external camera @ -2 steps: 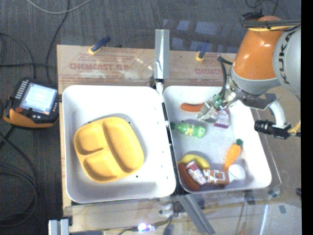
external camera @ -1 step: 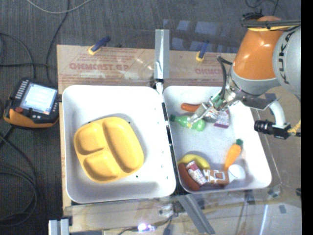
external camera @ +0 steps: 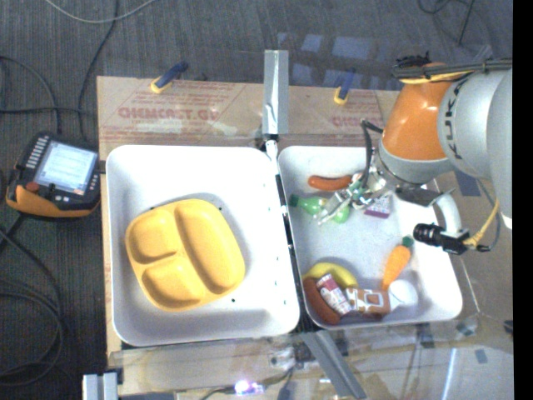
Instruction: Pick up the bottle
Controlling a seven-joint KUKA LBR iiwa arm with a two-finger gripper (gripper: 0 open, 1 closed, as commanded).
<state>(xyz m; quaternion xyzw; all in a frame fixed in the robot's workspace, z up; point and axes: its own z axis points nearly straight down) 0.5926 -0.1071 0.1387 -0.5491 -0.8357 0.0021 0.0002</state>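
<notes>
- Bench [external camera: 166, 111]: brown board with faded red lettering, on dark grey carpet crossed by loose cables; two clamps, blue and yellow, sit on its far edge.
- KUKA arm [external camera: 466, 132]: grey body with orange band, cut off by the right edge; its bulk hides the gripper's mount.
- Left bin [external camera: 125, 165]: well apart from the tool, holding a yellow divided tray [external camera: 185, 252].
- Right bin [external camera: 433, 307]: directly beneath the tool.
- Teach pendant [external camera: 57, 176]: on the floor, far beyond the left bin.
- Gripper [external camera: 360, 192]: low in the bin's far half among clutter; finger spread and any hold cannot be made out.
- Green bottle [external camera: 321, 207]: translucent, lying on its side, just beside the gripper towards the left bin; contact cannot be told.
- Sausage [external camera: 331, 182]: just beside the gripper, on its far side.
- Purple item [external camera: 377, 207]: close by the gripper; identity unclear.
- Carrot [external camera: 396, 262]: nearer the camera than the gripper.
- Near-corner heap: yellow banana [external camera: 329, 272], brown-red packaging [external camera: 346, 300], white ball [external camera: 402, 292], overlapping and hard to separate.
</notes>
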